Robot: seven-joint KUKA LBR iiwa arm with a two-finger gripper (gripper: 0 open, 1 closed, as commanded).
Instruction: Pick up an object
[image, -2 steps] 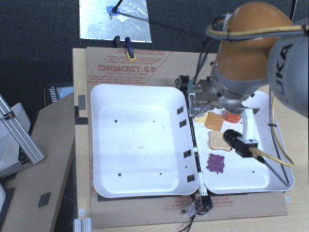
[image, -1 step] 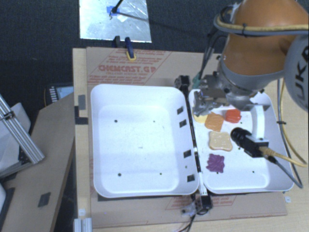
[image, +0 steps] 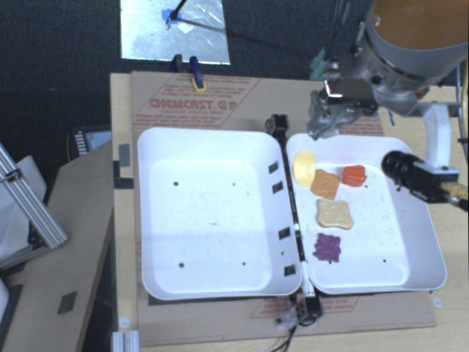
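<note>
Brown cardboard (image: pixel 220 101) covers the surface (image: pixel 88 218) beneath the two white bins, and red print on it reads "CHEMCAST", followed by letters that look like "GP" but are too faint to be sure of. More red print shows on the cardboard at the near edge, under the bins, too cut off to read. A blue and yellow clamp (image: pixel 196 75) sits at the far edge of the cardboard, and beyond it a shiny metal sheet (image: pixel 174 20) lies on the dark floor. An aluminium rail (image: pixel 26 196) leans in at the left.

The left bin (image: pixel 212 211) shows small dark dots on its floor. The right bin (image: pixel 418 262) holds five small things, all grouped toward its left side near the black divider (image: pixel 289 204): a yellow piece (image: pixel 304 165) farthest back, an orange block (image: pixel 325 184) touching it, a red piece (image: pixel 354 174) just beside the orange block, a tan toast-shaped piece (image: pixel 334 214) nearer the camera, and a purple cluster (image: pixel 327 248) nearest of all.

The tool (image: pixel 324 127) hangs over the far left rim of the right bin, below the grey arm and its orange band (image: pixel 418 9). Whether its fingers are apart or together I cannot tell; they blur into the metal body. Nothing shows between them. The yellow piece lies just in front of the tool, the closest of the five; the purple cluster is well apart from it. A black cylinder (image: pixel 410 173) on a white bracket juts over the right bin's right side.
</note>
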